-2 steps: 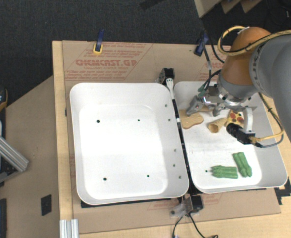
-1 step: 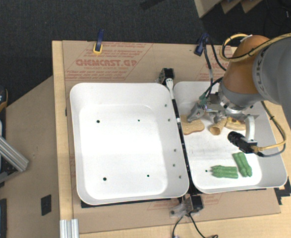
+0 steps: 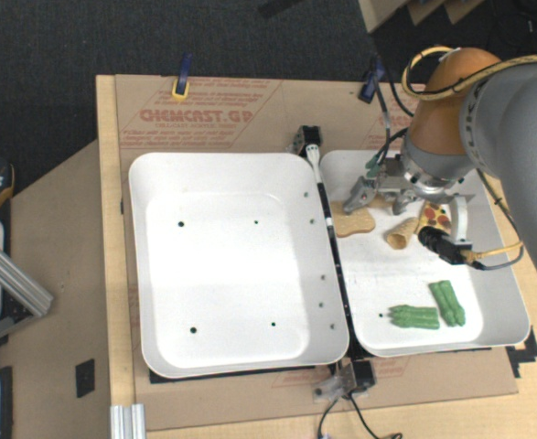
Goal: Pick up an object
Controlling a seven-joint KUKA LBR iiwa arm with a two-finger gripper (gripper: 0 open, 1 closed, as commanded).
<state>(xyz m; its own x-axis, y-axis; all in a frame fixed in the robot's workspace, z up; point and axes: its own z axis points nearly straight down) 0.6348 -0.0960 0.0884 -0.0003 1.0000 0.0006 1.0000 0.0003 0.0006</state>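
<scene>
The right bin [image 3: 488, 323] holds two green pieces [image 3: 430, 309] and tan scraps [image 3: 354, 224] beneath the pincer [image 3: 378, 190], its state unclear.

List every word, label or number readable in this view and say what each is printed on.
"CHEMCAST GP", in red capitals on the brown cardboard sheet behind the left shallow white bin; the last letters are faint, so that reading is unsure.
A line of smaller red print beneath it on the same sheet is too blurred to read.
A small red and yellow item in the right shallow white bin is too small to read.
</scene>
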